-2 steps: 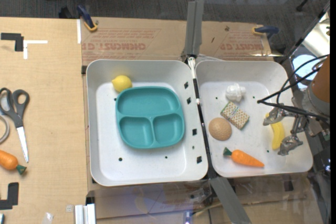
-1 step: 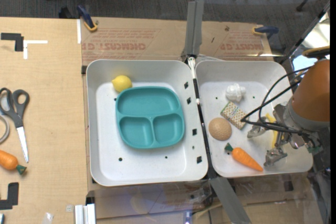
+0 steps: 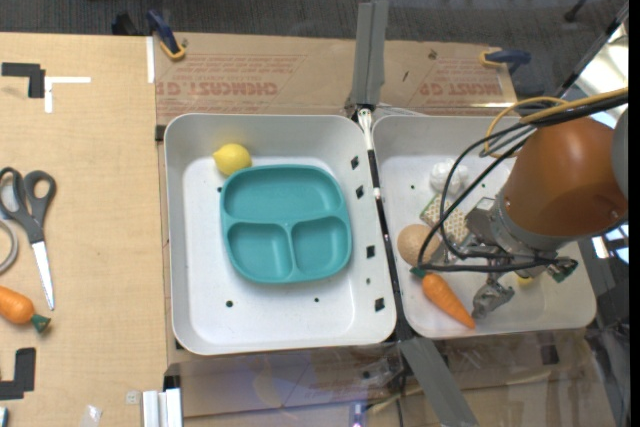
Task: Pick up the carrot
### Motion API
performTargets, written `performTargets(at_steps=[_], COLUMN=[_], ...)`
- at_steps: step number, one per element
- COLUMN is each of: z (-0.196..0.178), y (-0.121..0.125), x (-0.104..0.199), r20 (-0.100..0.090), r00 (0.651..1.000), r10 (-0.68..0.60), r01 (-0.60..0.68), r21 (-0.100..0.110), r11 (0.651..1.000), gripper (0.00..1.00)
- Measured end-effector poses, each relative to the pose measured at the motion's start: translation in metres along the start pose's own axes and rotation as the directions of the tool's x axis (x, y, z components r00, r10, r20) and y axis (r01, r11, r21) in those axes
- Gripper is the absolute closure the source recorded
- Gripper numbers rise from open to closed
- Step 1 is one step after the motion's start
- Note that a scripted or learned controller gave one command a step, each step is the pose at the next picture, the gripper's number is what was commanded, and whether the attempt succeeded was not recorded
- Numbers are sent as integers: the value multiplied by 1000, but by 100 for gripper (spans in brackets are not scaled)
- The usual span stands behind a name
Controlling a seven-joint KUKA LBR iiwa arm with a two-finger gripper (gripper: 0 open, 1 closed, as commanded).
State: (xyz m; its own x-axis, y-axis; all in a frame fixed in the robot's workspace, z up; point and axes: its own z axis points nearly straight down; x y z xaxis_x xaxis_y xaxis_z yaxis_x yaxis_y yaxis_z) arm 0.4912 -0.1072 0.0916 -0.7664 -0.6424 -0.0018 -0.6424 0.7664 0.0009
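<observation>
An orange carrot with a green stem end lies slanted near the front of the right bin. My gripper hangs just to its right, low over the bin floor, beneath the orange wrist band. The carrot lies beside the gripper, not between its fingers. A second carrot rests on the wooden bench at the far left.
A tan egg-like object and a white object also lie in the right bin. The left bin holds a teal divided plate and a yellow lemon. Scissors lie on the bench.
</observation>
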Motion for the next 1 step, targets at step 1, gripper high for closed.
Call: performTargets(at_steps=[1], z=[-12], y=[-3], x=[-5], r20=[13], r00=[1000], r10=[-4], r01=[4], r21=[12], r11=[1000], gripper=[100])
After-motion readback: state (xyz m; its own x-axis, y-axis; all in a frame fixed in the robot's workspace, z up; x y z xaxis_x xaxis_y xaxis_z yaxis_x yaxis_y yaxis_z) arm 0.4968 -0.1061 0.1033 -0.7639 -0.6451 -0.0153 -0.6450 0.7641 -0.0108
